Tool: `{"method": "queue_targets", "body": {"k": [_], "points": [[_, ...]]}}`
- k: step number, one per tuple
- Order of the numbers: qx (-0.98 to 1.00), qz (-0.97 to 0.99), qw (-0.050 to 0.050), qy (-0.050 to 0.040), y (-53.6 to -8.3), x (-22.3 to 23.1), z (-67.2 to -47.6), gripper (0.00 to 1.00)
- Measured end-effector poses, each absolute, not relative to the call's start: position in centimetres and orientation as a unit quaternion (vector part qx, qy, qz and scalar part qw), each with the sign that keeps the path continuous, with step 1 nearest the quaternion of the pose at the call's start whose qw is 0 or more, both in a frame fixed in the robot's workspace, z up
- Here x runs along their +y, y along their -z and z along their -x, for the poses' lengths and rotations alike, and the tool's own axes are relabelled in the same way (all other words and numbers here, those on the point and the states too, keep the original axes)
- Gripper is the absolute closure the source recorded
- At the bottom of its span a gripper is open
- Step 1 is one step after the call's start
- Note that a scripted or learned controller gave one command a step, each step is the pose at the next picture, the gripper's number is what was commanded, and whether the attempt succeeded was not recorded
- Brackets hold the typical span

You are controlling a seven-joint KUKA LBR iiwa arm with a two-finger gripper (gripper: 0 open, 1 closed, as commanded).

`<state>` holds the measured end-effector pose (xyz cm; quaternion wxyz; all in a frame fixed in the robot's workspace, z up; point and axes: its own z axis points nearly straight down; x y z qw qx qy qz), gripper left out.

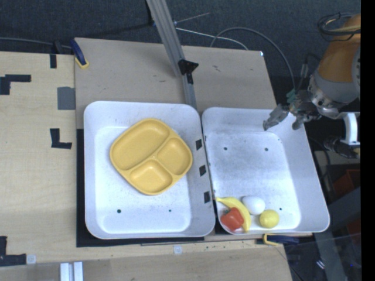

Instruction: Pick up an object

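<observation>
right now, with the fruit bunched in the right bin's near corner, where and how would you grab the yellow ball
Take the yellow ball across its round middle from straight above, fingers on its far and near sides. The white egg crowds its left and the right bin wall its right.

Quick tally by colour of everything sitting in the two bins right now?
Yellow: 3 - divided plate in the left bin; banana and small round fruit in the right bin
White: 1 - egg-shaped item
Red: 1 - red item
Total: 5
</observation>
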<state>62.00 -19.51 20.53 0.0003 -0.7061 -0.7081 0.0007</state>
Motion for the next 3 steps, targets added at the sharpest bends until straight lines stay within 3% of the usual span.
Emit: {"method": "queue_targets", "body": {"k": [1,3], "points": [[-0.708,0.706,0.0,-0.001,-20.5,-19.5,-62.0,0.0],[-0.708,0.706,0.003,-0.0025,-10.7,-19.4,-60.2,0.0]]}}
